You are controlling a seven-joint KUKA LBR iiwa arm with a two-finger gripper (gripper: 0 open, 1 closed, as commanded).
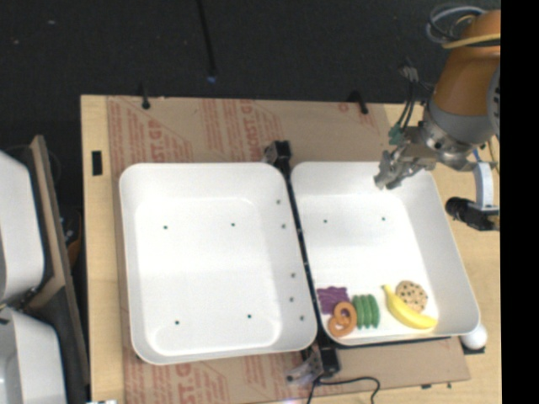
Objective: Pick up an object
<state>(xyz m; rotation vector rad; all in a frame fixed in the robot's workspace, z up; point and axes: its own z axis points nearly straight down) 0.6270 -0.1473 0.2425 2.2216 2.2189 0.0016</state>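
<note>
Hovering over right bin, far rim: claw, grip state we cannot tell. Toys cluster at near edge: banana, cookie, green piece, ring, purple piece. We judge approach step; next, travel toward cluster, descend.

Two shallow white bins are set side by side on a counter covered with brown cardboard printed in red. The left bin and the right bin are joined by a black strip. A black cable is seen on the dark floor beyond the counter.
</note>
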